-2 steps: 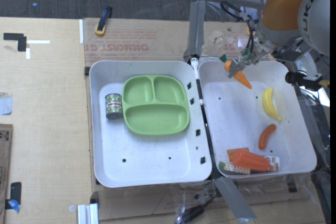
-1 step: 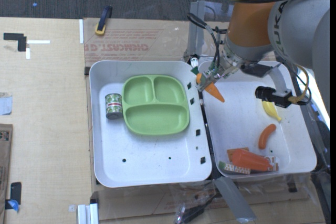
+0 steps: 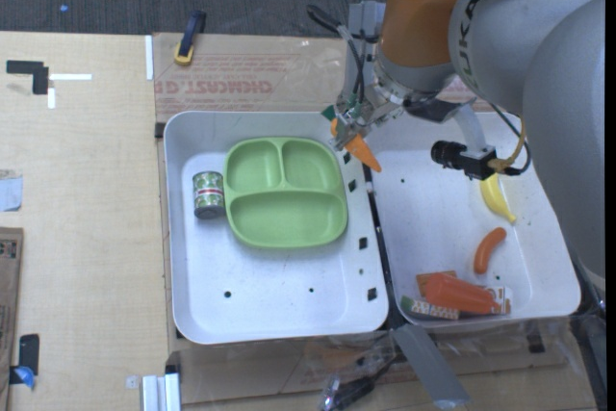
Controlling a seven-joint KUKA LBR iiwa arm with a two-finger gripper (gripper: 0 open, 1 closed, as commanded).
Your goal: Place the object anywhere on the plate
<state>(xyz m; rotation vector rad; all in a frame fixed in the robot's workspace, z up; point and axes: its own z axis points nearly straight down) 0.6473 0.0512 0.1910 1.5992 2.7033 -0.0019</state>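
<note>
A green divided plate (image 3: 286, 192) lies in the left white bin (image 3: 279, 308). My gripper (image 3: 353, 125) hangs over the wall between the two bins, just right of the plate's upper right corner. It is shut on a small orange carrot (image 3: 361, 150), which points down and to the right below the fingers. The carrot is off the plate's edge, above the divider.
A small can (image 3: 208, 194) lies left of the plate in the left bin. The right bin (image 3: 539, 303) holds a banana (image 3: 496, 197), a red sausage (image 3: 489, 248) and an orange packet (image 3: 460, 295). The grey arm covers the right bin's back right.
</note>
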